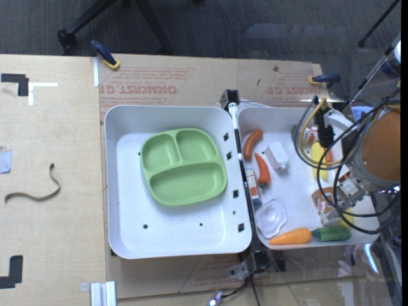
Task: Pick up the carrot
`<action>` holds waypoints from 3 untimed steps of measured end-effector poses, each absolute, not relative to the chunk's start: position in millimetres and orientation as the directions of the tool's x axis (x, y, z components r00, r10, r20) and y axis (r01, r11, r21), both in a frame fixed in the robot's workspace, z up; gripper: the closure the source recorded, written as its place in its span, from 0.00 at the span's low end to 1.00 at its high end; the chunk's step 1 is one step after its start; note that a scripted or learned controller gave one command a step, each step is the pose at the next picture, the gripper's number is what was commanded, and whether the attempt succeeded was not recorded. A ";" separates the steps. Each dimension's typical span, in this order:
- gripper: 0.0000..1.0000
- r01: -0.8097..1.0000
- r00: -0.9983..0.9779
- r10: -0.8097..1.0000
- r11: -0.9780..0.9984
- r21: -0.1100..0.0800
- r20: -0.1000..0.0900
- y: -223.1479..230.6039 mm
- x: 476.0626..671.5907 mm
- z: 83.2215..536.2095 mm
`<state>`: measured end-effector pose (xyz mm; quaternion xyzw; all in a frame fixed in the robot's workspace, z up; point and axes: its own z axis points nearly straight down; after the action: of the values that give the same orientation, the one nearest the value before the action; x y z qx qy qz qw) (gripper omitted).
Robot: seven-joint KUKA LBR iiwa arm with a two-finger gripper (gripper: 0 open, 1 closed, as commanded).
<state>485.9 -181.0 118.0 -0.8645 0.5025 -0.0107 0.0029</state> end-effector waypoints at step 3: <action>0.00 -0.642 0.766 -0.642 -0.767 -0.010 0.016 -207.4 570.9 108.6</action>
<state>570.9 -207.4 108.6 -0.9398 0.3416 -0.0092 0.0019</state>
